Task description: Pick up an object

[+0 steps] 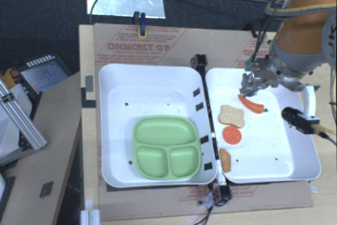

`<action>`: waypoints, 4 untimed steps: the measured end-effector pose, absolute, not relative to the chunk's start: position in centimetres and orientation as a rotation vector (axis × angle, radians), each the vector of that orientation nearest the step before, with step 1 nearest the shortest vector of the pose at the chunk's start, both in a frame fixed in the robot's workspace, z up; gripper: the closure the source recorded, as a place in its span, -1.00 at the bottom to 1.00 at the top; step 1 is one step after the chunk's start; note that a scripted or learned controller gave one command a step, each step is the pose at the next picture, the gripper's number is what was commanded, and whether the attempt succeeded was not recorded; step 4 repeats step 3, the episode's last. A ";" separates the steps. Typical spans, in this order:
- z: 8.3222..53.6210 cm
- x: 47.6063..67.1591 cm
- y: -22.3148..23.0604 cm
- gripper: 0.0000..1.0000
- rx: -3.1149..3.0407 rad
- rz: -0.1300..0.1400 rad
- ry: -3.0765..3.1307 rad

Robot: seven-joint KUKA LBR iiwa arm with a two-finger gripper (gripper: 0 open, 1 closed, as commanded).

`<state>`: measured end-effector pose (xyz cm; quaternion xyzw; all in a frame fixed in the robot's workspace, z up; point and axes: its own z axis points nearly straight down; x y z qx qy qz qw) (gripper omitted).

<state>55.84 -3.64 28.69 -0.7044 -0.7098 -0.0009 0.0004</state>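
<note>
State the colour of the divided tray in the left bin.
The divided tray is pale green; the camera view shows it.

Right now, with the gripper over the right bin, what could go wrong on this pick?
1. The gripper sits at the upper end of the red chili, not its middle; a grasp there may slip or tip it.
2. The bread slice and tomato slice lie close by; a sweep could knock them.
3. The yellow piece lies against the right bin's left wall, awkward to reach.
</note>
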 end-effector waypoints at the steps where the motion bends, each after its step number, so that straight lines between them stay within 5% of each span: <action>1: 27.4 55.7 0.7 1.00 -2.212 -0.003 -2.230; 3: 23.9 53.6 10.1 1.00 -2.212 -0.003 -2.229; 4: 23.9 53.6 10.1 1.00 -2.212 -0.003 -2.229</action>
